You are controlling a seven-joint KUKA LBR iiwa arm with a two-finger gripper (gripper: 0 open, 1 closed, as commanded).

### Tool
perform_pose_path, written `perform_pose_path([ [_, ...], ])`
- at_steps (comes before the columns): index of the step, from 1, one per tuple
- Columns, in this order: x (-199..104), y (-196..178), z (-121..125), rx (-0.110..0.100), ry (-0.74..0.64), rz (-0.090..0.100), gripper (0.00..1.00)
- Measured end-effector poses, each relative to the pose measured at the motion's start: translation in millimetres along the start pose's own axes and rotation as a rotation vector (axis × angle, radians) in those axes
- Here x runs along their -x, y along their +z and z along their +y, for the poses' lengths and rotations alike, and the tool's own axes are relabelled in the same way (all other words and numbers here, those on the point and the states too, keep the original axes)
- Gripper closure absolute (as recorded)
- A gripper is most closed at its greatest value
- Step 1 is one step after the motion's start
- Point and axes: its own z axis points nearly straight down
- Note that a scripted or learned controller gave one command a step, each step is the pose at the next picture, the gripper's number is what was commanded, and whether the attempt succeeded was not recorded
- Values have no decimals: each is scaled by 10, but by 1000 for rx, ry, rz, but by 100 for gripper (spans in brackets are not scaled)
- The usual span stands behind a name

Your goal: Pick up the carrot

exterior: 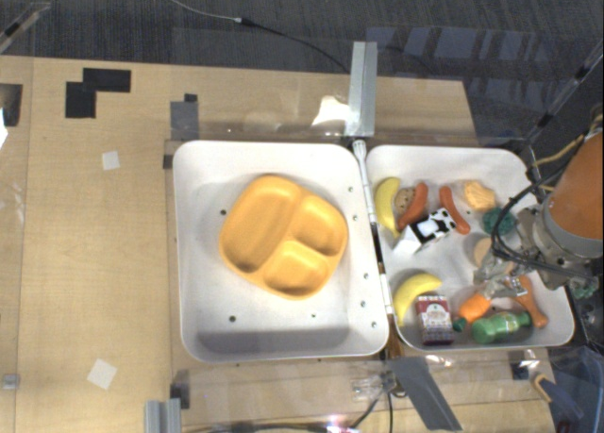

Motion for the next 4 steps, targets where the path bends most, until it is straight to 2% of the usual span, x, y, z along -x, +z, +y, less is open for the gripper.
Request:
perform_pose_path([
  [1, 284, -44, 498, 1, 238, -1, 100],
  [2, 7, -7, 496, 1, 69, 1, 100],
  [3, 541, -357, 957, 3, 202, -3, 100],
  [4, 360, -193, 357, -1, 311, 0, 100],
])
